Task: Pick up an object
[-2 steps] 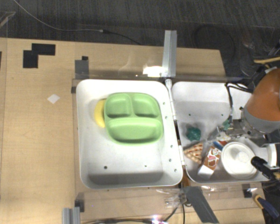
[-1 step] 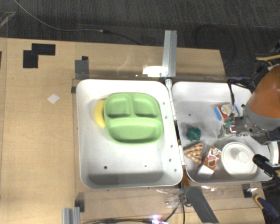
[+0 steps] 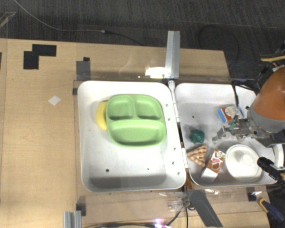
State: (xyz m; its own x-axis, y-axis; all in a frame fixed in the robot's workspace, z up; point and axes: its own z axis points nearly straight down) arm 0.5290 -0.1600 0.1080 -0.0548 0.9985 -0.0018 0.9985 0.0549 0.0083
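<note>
The right bin [image 3: 204, 96] holds several small things. A teal lump [image 3: 196, 136] lies near its left wall, with a brown pizza-slice toy [image 3: 198, 154] just in front of it. A small red and white carton [image 3: 215, 163] leans beside a white bowl [image 3: 242, 161] at the front. A blue, red and white packet [image 3: 228, 112] lies further back. My gripper [image 3: 227, 130] hangs low over the middle of this bin, between the packet and the bowl and right of the teal lump. Nothing shows held in it.
The left bin [image 3: 128, 175] carries a green divided plate [image 3: 134, 119] with a yellow thing [image 3: 101, 115] poking out from under its left edge. A metal divider post [image 3: 173, 56] stands behind the two bins. The arm's orange band [image 3: 273, 99] overhangs the right bin's right side.
</note>
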